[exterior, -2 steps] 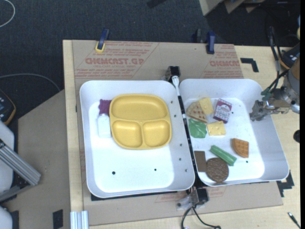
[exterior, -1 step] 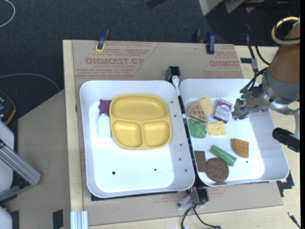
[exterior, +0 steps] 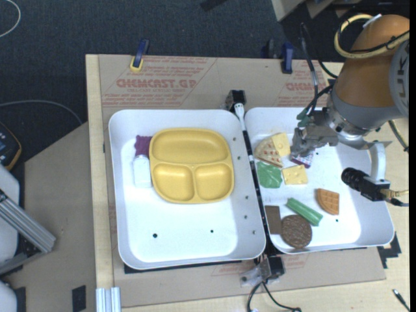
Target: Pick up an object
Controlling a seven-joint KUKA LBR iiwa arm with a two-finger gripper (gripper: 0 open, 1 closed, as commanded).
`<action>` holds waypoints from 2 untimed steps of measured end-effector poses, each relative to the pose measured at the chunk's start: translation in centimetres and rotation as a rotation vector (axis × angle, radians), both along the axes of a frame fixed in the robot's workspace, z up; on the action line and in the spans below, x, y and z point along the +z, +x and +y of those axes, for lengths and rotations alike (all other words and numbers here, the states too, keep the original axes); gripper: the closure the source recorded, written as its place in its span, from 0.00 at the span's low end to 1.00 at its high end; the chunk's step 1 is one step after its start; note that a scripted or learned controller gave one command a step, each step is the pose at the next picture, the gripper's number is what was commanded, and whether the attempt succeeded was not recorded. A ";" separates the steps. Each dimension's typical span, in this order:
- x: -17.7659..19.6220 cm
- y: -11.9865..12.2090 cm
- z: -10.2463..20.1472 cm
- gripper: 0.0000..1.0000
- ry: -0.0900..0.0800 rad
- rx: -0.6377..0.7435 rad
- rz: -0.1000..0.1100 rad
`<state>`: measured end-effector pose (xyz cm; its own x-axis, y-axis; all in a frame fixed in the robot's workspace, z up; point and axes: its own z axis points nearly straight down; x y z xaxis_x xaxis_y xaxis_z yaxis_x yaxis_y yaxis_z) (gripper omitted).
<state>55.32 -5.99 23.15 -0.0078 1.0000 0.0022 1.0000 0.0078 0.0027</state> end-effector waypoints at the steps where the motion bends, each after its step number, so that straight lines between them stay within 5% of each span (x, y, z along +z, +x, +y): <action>1: -1.0 1.8 5.0 1.00 -0.001 -0.002 0.000; 2: -0.1 2.4 11.2 1.00 0.000 0.000 -0.001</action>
<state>57.69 5.25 23.05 -0.0081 1.0000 0.0023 1.0000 0.0081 0.0036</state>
